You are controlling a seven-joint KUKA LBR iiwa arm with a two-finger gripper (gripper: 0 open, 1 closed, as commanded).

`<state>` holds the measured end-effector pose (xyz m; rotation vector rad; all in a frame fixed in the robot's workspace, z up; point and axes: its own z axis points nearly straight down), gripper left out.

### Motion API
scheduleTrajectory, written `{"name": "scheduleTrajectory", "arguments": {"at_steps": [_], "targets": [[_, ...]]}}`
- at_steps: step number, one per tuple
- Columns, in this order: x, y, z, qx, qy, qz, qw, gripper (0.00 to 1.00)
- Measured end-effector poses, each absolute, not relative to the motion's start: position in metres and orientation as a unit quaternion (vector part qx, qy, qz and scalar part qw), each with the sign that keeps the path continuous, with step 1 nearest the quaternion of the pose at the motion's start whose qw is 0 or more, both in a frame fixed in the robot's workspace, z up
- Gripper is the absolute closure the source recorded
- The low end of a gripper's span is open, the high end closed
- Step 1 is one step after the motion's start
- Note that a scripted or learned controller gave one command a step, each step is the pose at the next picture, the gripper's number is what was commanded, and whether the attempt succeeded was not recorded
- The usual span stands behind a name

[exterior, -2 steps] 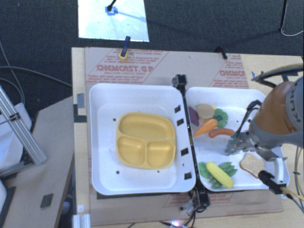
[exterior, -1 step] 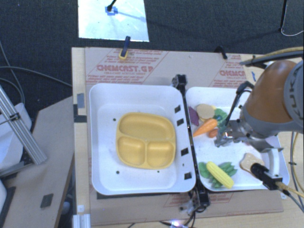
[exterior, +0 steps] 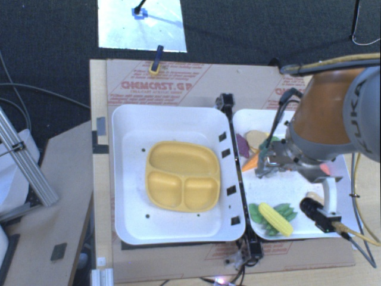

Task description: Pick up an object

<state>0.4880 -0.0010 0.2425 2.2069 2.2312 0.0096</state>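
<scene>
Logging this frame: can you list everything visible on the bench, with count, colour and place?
Bins: two, white, side by side on the bench.
Divided plate: one, yellow, three compartments, middle of the left bin.
Corn cob: one, yellow, front of the right bin.
Pea pods: green, under and beside the corn cob; count unclear.
Purple piece: one, right bin near the divider.
Orange piece: one, just in front of the purple piece.
Tan round piece: one, back of the right bin.
Arm: grey with an orange band, over the right bin.
Gripper: low, beside the orange piece.
</scene>
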Motion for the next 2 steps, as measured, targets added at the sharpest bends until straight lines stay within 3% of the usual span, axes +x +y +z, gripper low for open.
{"name": "scheduleTrajectory", "arguments": {"at_steps": [1,2], "targets": [[0.492,0.069,0.181,0.703,0.711,-0.0005,-0.002,1.00],[0.515,-0.020,0.224,0.709,0.705,0.0010,0.004,1.00]]}}
